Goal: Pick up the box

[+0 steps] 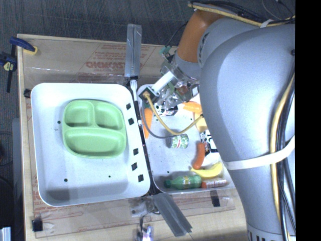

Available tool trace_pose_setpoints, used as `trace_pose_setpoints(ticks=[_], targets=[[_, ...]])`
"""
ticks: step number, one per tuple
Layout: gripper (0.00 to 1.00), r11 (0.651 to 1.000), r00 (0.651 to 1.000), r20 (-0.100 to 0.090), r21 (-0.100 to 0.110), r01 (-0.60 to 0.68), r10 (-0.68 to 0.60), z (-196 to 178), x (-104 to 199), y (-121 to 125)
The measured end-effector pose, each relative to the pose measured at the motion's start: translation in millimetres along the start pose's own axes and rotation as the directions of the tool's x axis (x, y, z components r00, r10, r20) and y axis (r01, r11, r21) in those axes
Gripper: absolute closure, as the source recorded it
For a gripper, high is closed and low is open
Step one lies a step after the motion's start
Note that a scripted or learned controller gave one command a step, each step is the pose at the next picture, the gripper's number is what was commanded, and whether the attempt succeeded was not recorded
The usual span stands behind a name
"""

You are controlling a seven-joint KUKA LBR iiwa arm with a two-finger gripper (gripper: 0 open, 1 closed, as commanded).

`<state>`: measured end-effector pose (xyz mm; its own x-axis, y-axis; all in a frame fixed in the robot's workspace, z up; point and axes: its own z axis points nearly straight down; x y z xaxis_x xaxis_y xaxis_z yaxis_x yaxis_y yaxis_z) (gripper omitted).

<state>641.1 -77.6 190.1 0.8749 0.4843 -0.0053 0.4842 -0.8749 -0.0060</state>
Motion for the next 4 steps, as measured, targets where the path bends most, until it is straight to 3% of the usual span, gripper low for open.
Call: trace_pose_setpoints(ticks=[1,2,3,4], targets=[[1.00,0.969,0.969,-0.001,-0.002,0.247,-0.247,-34.6,-43.5,-29.9],[1.00,0.994,0.994,-0.002,-0.001,-0.113,0.113,-45.5,2.4,-30.4],[1.00,1.000,1.000,-0.004,-0.003,-0.020,0.020,-73.8,14.5,-66.3],[1.00,1.000,1.000,0.000,-0.002,0.003,-0.003,-26.9,35.5,-110.8]])
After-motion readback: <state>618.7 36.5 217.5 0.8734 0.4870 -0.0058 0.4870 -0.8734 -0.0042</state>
